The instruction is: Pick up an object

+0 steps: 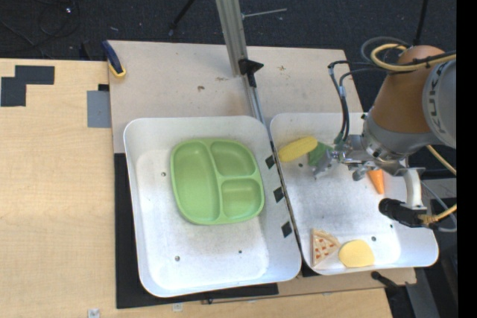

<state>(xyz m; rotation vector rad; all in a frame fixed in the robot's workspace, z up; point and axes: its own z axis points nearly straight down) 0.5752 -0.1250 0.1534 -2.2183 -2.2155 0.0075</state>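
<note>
Nothing lifted yet. Two-finger gripper [326, 164] is low in the right white bin [417, 253], beside the yellow banana-shaped toy [297, 148] and small green piece [318, 154]; grip state unreadable.

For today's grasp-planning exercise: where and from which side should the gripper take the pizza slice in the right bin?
Probably from straight above, fingers closing across the two long straight edges of the pizza slice. It lies flat, and the yellow round piece crowds its right side.
</note>
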